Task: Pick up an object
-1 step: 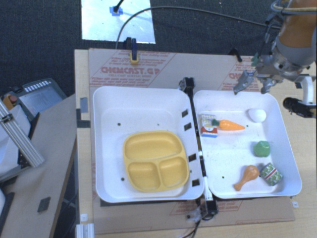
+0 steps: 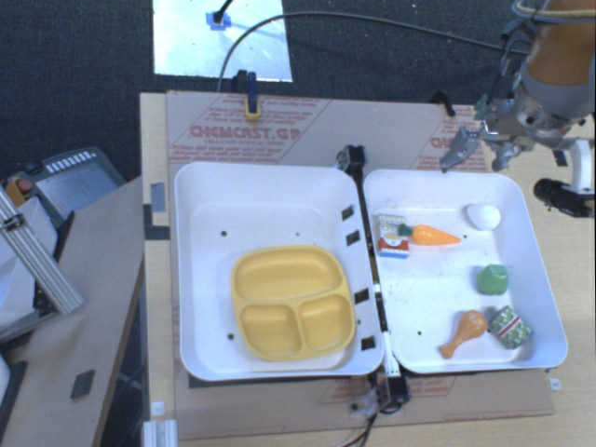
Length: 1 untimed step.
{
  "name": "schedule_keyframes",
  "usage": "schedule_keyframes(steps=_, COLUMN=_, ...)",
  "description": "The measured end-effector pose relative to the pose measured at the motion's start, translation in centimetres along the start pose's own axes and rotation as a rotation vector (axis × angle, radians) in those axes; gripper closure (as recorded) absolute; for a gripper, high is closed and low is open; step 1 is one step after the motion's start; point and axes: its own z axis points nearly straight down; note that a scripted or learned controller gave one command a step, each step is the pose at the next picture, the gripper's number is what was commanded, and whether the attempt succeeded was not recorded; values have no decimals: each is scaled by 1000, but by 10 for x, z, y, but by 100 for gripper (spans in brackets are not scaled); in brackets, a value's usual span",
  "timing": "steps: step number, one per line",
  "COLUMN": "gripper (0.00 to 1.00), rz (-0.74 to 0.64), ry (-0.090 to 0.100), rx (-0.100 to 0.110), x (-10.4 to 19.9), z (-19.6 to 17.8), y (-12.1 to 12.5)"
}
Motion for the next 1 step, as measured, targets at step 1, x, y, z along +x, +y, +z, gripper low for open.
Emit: schedule_keyframes(steps=1, gripper=0, rz=1, ry=0, rx=4, x=4, z=62, y=1)
